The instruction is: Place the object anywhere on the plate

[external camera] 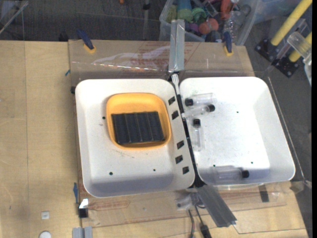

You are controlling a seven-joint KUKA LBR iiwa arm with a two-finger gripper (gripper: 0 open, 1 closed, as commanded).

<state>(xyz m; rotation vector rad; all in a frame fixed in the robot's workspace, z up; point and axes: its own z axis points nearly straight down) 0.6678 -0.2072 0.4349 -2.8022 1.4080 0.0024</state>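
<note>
Two shallow white bins sit side by side on a wooden counter (pixel 29 133). In the left bin (pixel 94 172) rests an orange plate (pixel 113 105), and a dark ribbed rectangular object (pixel 137 128) lies flat on the plate. The right bin (pixel 257 133) holds three small clear tubes with black caps (pixel 199 103).

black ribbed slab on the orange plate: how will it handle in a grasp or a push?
The black ribbed slab looks flat and broad, so it likely won't roll or tip. Its straight ridges suggest it is stiff, not floppy. Pushed, it would probably slide until the orange plate's raised rim stops it.
</note>
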